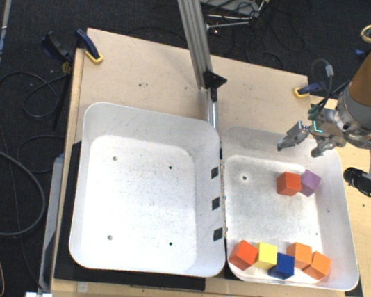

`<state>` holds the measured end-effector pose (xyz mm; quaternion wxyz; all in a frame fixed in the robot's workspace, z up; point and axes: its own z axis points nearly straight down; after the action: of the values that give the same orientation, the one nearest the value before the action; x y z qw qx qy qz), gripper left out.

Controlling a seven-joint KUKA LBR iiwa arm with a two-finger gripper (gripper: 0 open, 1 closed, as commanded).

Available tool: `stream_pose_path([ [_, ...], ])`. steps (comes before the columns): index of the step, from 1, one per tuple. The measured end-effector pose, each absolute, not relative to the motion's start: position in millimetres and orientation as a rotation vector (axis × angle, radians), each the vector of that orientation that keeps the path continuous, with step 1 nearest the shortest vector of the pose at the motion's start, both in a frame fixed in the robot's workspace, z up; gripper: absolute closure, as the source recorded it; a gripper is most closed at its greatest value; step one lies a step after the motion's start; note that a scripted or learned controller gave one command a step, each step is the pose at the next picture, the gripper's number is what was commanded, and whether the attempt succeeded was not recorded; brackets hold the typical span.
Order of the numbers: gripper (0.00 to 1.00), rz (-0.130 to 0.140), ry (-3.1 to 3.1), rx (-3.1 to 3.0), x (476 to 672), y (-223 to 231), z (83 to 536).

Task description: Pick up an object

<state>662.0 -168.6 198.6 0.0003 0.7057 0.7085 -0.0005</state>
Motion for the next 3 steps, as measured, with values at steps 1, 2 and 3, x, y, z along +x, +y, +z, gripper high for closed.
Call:
stream_pose_path([
  [1, 0.0, -0.006, 2.225, 2.224, 660.7, -171, 135],
  [2, 0.0, -0.005, 2.226, 2.221, 659.9, -170, 92],
  [3, 1.0, 0.001, 2.223, 2.214, 661.9, -170, 106],
])
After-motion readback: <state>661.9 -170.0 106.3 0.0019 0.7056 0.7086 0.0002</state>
